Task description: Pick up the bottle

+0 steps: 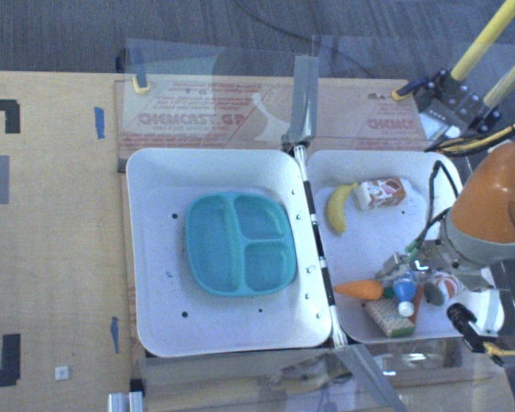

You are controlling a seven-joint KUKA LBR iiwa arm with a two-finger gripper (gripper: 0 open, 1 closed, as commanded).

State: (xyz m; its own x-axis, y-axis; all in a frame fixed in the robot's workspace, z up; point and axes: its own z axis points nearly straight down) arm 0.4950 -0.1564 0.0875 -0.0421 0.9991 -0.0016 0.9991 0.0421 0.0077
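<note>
Camera view: gripper low over bottle, just right of carrot; grip state can't tell, prob. Center on bottle, avoid carrot.

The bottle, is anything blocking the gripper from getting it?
Nothing visible lies between them: the gripper is right above the bottle in the right bin. But it's crowded: a carrot touches its left, with a brown block just below.

A teal divided plate lies mid left bin; across its right wall lie a banana, a carrot and a brown-white packet.
</note>
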